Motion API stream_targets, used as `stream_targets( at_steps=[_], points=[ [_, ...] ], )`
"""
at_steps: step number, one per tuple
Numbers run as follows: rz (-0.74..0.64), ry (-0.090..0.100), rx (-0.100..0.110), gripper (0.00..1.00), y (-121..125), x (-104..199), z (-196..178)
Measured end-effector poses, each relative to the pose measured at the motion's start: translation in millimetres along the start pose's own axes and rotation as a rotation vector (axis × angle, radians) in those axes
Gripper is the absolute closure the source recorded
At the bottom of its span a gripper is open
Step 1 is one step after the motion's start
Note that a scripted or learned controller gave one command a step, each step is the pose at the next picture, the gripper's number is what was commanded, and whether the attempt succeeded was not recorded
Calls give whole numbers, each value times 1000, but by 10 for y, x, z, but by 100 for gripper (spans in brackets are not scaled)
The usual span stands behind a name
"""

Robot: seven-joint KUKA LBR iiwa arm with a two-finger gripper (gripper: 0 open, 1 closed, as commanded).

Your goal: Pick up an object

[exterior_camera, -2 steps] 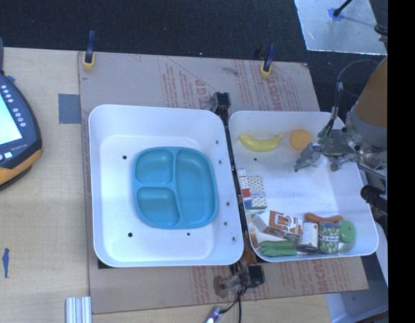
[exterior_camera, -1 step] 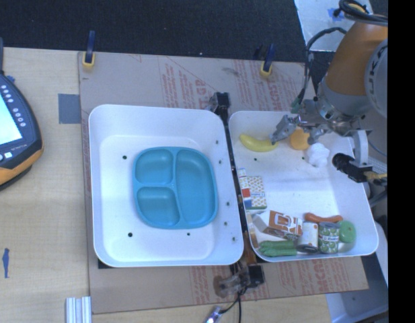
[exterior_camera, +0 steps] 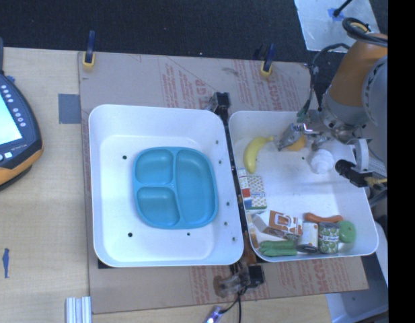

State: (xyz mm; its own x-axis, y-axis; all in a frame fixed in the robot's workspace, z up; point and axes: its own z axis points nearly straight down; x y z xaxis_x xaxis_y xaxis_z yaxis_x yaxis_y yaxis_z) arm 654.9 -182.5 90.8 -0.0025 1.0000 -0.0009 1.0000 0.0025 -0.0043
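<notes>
Right of centre, we see the gripper [exterior_camera: 292, 137] low in the right bin [exterior_camera: 358, 200], beside the banana [exterior_camera: 253, 153], the likeliest target; we cannot tell its finger state. The blue tray [exterior_camera: 175, 186] occupies the left bin [exterior_camera: 106, 180]

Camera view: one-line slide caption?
KUKA arm's pincer low over the right bin near a banana; blue divided plate in the left bin.

Grey arm [exterior_camera: 375, 93] with an orange band, black cables, and metal claw [exterior_camera: 296, 134].
</notes>
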Motion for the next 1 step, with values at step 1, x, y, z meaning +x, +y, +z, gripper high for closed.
stream_targets(
  at_steps=[1],
  points=[
    [-3, 1, 1, 0, 13, 473, -10]
  ],
)
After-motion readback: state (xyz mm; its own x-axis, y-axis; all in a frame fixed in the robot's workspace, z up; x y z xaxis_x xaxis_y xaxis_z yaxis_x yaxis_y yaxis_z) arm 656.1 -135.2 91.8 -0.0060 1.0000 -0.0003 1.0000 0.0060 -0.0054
